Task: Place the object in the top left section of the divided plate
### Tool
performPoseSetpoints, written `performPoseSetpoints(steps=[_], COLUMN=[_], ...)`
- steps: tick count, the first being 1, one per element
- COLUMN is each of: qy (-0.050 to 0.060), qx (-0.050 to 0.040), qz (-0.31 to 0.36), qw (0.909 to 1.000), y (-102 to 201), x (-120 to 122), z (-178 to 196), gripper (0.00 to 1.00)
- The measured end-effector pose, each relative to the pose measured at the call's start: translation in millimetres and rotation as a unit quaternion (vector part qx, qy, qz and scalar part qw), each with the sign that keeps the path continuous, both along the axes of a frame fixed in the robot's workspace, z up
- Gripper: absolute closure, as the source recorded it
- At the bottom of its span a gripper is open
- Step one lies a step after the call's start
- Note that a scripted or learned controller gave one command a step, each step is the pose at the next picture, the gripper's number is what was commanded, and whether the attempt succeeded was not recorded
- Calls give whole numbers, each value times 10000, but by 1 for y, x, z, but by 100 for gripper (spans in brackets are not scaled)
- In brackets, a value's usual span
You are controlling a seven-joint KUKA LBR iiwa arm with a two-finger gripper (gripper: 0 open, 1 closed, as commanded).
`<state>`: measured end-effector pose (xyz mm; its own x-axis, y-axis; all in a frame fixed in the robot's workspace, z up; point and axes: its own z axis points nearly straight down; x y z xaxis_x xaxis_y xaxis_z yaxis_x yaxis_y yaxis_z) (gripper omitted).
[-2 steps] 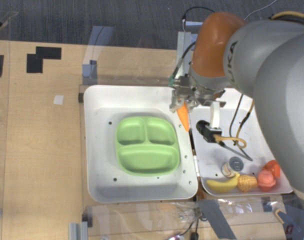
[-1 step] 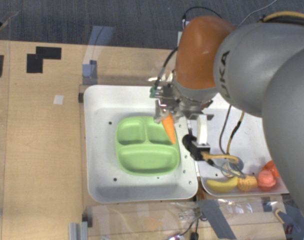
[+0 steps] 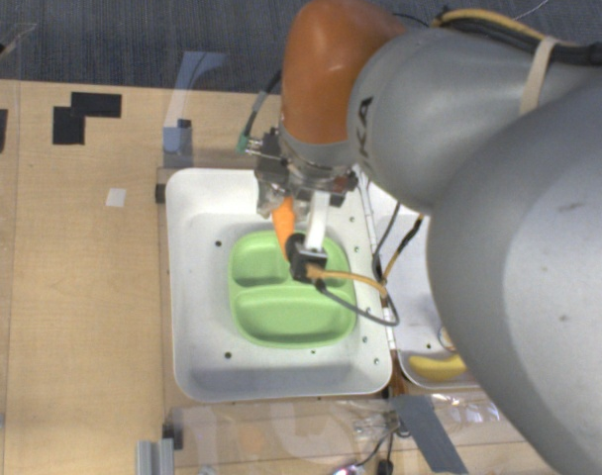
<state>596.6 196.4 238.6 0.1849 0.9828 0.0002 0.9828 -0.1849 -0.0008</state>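
With the fingers (image 3: 299, 237) closed on the orange carrot-like object (image 3: 281, 226), which lay between them above the green divided plate (image 3: 281, 315), a good release required centring over the section directly beneath them before opening, judged cautiously.

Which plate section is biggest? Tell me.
The bottom section of the green plate: it spans the plate's full width, unlike the two smaller top ones.
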Motion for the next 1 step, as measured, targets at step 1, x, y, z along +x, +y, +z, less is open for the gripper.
performPoseSetpoints(steps=[1], qy=[-3], qx=[-2], qz=[2], qw=[10000], y=[0], x=[0], z=[0], gripper=[0])
